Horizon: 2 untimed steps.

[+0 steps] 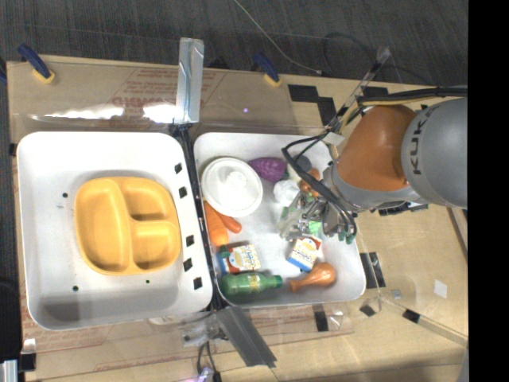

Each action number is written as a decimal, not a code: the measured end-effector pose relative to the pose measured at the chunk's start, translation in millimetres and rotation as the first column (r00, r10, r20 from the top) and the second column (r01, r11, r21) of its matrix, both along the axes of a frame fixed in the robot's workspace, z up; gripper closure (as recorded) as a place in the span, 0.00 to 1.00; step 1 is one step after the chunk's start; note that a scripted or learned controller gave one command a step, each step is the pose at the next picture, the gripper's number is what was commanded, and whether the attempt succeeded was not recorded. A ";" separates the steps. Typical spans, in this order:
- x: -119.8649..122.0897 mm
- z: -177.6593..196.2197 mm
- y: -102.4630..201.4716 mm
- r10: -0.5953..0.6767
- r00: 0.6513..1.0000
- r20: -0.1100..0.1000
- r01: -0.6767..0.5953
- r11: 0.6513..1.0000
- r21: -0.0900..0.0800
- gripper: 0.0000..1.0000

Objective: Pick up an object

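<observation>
The gripper hung low in the right bin; whether it was open or gripping anything, I could not tell. A small carton lay just beside it at six o'clock.

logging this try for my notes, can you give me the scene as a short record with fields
left bin: holds a yellow divided tray
right bin: white bowl, purple item, orange carrot, green bottle, small carton, snack pack, orange-brown toy
arm: reaches in from the right, over the right bin
claw: low among the items near the carton, nothing visibly held
fingers: cannot tell
</observation>
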<state>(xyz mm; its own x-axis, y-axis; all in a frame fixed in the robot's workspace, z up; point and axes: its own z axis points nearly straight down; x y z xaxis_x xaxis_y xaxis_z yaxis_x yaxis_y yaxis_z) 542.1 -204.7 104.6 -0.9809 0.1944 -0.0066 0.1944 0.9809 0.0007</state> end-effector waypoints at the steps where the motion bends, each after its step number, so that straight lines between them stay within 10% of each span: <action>1: 28.5 128.1 4.5 -0.039 0.999 0.005 0.039 0.999 -0.003 1.00; 2: 40.6 71.3 47.1 -0.014 1.000 -0.009 0.014 1.000 0.002 1.00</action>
